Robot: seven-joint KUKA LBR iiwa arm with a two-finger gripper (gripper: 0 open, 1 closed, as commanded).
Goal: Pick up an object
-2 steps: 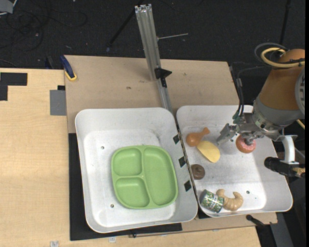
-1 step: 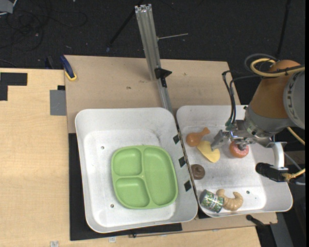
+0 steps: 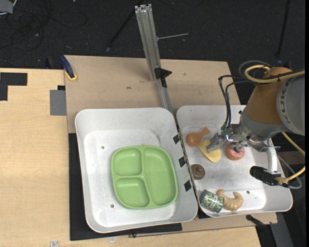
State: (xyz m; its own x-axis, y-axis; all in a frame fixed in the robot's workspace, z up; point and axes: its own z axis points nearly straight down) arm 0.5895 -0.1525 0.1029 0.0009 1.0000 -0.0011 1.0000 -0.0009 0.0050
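The arm's fingers (image 3: 220, 144) hung low beside a yellow piece (image 3: 210, 152); their spread was unclear, nothing visibly lifted yet.

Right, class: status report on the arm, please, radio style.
Gripper low in right bin, over yellow piece. Nothing seen gripped. Red item, orange item crowd close.

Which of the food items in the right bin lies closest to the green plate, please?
The dark brown round piece, beside the bin's left wall; the others lie farther right.
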